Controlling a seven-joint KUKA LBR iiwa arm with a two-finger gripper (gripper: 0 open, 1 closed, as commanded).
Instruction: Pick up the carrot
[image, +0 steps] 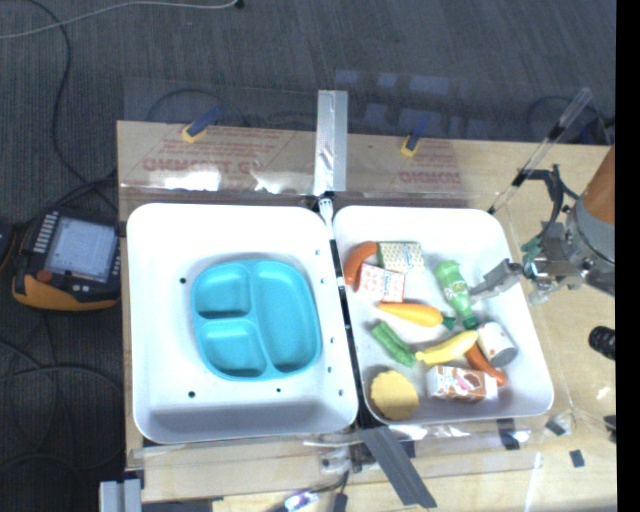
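Claw (540, 268) seemingly beside bin; carrot (410, 314) orange, tapered.

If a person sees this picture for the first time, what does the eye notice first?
First, the bright blue divided tray in the left bin. Next, the crowd of toy food in the right bin, with the orange carrot near its middle. The gripper hovers over that bin's right side.

Orange carrot (410, 314) — flat, mid right bin

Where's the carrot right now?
In the right bin, near its middle: the carrot lies between the small cartons above and the banana below.
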